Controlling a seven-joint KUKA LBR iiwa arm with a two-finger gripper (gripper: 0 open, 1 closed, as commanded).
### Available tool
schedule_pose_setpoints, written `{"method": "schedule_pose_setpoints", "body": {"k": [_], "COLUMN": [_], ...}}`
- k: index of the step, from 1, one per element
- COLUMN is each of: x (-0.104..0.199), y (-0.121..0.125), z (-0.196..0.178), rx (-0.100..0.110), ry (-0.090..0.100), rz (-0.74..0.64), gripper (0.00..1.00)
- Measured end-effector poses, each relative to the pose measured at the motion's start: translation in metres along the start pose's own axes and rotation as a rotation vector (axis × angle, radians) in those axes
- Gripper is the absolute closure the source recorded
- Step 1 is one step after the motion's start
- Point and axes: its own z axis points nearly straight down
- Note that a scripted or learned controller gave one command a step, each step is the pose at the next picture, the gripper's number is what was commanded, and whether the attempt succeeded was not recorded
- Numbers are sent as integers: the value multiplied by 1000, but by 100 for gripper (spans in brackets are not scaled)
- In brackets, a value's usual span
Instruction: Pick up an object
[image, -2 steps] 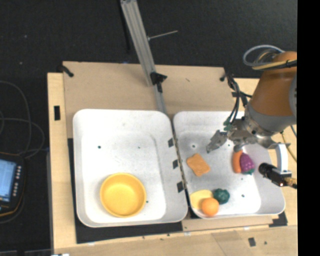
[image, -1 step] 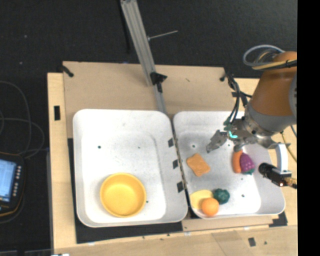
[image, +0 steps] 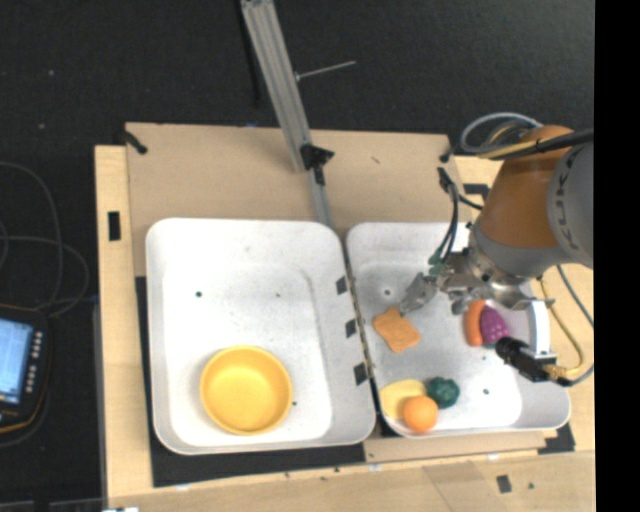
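Your view from above the bench: the grey arm with its orange band (image: 525, 195) reaches in from three o'clock and hangs over the right bin (image: 400, 250), its gripper (image: 420, 293) hovering just up and to the right of an orange-tan flat piece (image: 397, 330) lying near the bin's middle. You can see nothing between the fingers, though whether they are spread or closed cannot be told from this angle. At five o'clock from the gripper, along the bin's near edge, an orange ball (image: 420, 413) touches a pale yellow piece (image: 400, 392), with a dark green item (image: 443, 391) just beside them. A purple and orange object (image: 487, 325) lies under the wrist. At nine o'clock, the left bin (image: 230, 260) holds a yellow bowl (image: 246, 389).
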Motion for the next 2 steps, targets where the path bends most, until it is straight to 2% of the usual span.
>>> {"method": "schedule_pose_setpoints", "body": {"k": [1,2], "x": [0,-1], "y": [-1,-1], "z": [64,81], "rx": [2,-3], "ry": [0,0], "rz": [-1,0], "gripper": [0,0]}}
